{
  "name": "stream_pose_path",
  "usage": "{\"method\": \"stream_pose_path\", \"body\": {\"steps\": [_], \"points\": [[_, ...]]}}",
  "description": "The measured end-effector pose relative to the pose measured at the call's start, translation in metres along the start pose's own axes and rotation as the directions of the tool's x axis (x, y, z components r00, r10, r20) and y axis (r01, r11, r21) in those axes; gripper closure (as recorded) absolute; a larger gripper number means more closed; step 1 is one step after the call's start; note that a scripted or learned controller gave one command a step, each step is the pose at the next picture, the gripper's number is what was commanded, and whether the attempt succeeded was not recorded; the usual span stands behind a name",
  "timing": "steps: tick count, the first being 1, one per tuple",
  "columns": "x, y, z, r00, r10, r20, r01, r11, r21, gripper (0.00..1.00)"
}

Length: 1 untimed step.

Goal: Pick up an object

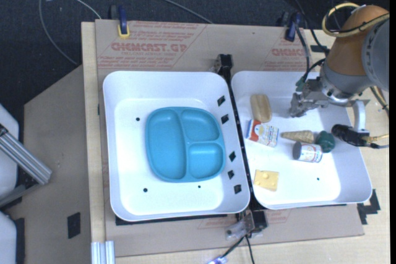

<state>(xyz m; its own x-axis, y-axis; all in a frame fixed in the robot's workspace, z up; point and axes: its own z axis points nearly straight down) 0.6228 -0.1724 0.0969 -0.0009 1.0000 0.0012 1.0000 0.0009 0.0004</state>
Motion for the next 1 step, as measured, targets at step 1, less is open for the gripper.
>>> {"method": "stream_pose_path", "body": {"steps": [1], "points": [[-0.0012, 0.0022, -0.0437, 1.000, 0.000, 0.002, 0.000, 1.000, -0.004, 1.00]]}}
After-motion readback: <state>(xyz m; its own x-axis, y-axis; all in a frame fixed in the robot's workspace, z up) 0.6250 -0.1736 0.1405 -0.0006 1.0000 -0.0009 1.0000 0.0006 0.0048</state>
